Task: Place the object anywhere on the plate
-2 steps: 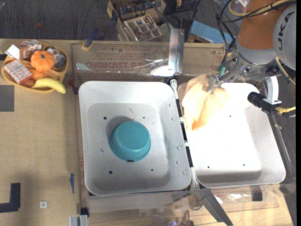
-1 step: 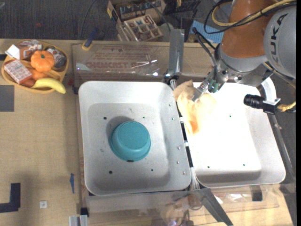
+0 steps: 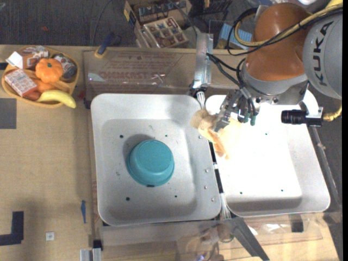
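Observation:
A teal round plate lies in the middle of the left white bin. My gripper hangs over the seam between the two bins, at the top left corner of the right bin. Its fingers are shut on the upper end of a blurred tan and orange soft object. The object dangles down and to the right from the fingertips, across the bins' shared rim. It sits to the right of the plate and above it, apart from it.
A wicker basket of toy food, with a pumpkin and a banana, stands at the far left of the bench. A clear panel runs behind the left bin. Boxes and cables lie beyond the bench.

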`<act>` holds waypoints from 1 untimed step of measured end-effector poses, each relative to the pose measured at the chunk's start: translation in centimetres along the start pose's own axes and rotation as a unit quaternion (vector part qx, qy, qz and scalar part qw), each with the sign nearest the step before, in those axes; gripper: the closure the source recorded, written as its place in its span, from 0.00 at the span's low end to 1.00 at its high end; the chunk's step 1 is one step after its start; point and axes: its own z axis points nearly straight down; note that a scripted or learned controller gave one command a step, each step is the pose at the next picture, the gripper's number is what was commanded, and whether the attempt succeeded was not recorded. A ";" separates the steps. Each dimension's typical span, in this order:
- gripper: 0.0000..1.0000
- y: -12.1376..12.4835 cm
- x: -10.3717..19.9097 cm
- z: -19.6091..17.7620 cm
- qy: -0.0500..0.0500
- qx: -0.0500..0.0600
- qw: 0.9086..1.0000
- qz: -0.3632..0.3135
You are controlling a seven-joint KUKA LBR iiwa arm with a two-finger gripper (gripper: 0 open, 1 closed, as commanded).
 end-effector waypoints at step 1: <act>1.00 2.7 4.0 1.0 0.001 0.000 0.981 -0.196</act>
